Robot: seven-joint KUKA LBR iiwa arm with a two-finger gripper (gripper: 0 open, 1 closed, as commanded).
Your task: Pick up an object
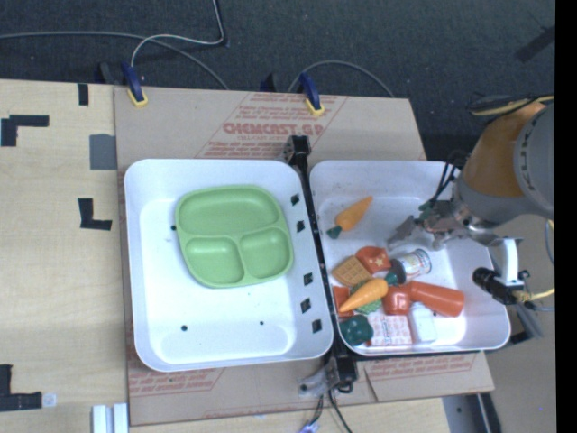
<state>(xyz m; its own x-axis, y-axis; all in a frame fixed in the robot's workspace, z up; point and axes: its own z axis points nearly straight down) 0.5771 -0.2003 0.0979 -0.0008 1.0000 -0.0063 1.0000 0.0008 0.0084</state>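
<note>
Arm (pixel 514 165) bent over right bin (pixel 469 174) | gripper (pixel 410 231) low | fingers' state unclear

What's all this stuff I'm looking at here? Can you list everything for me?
bins: 2, white, side by side on the bench; left, right
divided plate: 1, green, three compartments, in the left bin
toy carrots: 2, orange with green tops; one lying apart near the right bin's upper left, one in the pile
pile of toy food and small packages: several, mostly orange, red and white, in the right bin's lower half; exact items hard to tell
cardboard sheet: 1, brown, under both bins
clamps: 2, blue and yellow, on the cardboard's far edge;
cables: dark, behind the bench
arm: 1, grey and orange, reaching in from the right
gripper: 1, over the right bin
</note>
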